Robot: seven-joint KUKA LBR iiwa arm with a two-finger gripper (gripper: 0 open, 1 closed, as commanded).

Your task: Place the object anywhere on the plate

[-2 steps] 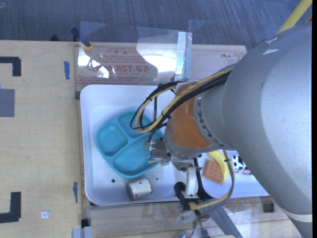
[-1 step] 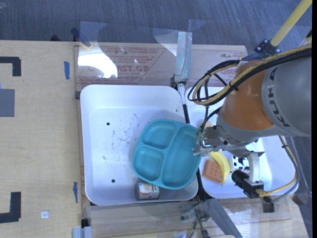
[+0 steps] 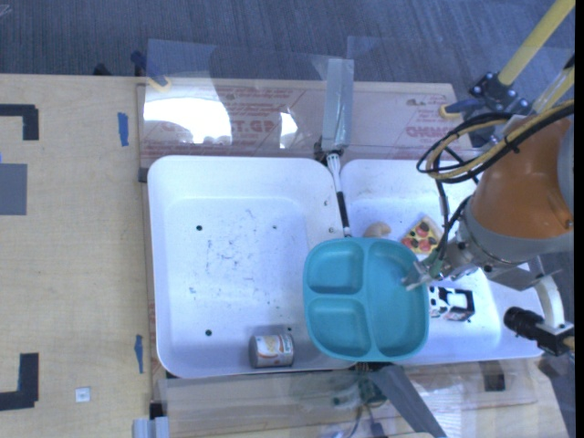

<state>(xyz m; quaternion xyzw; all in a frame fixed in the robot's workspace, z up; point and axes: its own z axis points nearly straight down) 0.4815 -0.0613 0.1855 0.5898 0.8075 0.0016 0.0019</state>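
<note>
Camera view: teal plate straddles two bins as arm reaches in

Camera view from above takes in two shallow white bins side by side on a pale wooden worktop (image 3: pixel 73 245); the left bin (image 3: pixel 182 199) carries faint blue scribbles and one small tin can (image 3: pixel 272 348) lying on its side near the front wall, its label too blurred to read; one teal plate (image 3: pixel 365 297) with three compartments rests across the divide between the bins, mostly over the right bin (image 3: pixel 383 185); the grey arm with its orange band (image 3: pixel 525 194) comes in from the right, and its gripper (image 3: pixel 427 273) sits at the plate's right rim, touching or just over it; whether the fingers are spread or pressed together cannot be told; just behind the plate lie one pale rounded item (image 3: pixel 378 231) and one red-and-yellow patterned item (image 3: pixel 422 235); one black-and-white marked card (image 3: pixel 453 302) lies just right of the plate, unreadable; red print on the clear sheet (image 3: pixel 274 108) behind the bins is too faint to read.
</note>
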